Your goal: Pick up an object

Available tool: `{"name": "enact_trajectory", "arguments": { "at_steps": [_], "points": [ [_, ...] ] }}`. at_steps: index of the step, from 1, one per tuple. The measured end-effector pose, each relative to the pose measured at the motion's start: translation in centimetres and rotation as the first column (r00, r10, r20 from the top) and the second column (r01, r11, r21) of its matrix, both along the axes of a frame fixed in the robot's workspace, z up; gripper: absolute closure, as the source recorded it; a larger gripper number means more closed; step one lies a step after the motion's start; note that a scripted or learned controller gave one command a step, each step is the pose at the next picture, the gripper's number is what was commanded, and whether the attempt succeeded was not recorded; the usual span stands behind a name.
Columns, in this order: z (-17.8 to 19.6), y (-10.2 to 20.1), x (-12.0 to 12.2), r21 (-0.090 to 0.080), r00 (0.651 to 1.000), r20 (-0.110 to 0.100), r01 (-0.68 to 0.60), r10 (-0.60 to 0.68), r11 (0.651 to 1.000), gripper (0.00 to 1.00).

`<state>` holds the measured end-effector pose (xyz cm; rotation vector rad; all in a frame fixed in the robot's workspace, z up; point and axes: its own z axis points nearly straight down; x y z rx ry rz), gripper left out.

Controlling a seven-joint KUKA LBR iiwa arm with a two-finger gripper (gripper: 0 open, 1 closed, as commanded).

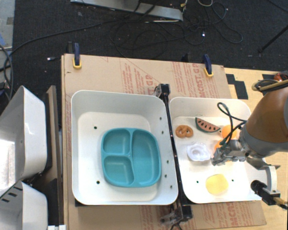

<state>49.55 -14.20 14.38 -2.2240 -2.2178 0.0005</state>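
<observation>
The gripper (219, 157) hangs low in the right bin (190, 194), its grip too hidden to tell, and should drop straight onto the white cup (197, 152) just left of it.

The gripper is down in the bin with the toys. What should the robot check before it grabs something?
1. Gripper is over the right bin: ok.
2. Something is close by to grab: ok, the white crumpled object lies just beside it.
3. Fingers open enough: cannot tell, they are too small and dark.
4. Already holding something: cannot tell.
5. Other toys out of the way: ok for the pretzel, watermelon slice and yellow disc; cannot tell for the orange object, partly behind the arm.
6. Teal divided tray sits in the left bin, away from the arm: ok.
</observation>
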Motion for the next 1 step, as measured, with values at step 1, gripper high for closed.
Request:
{"name": "enact_trajectory", "arguments": {
  "at_steps": [1],
  "points": [
    [6.28,0.09,-0.02,-0.002,1.000,0.006,-0.006,0.006,1.000,1.00]
  ]
}}
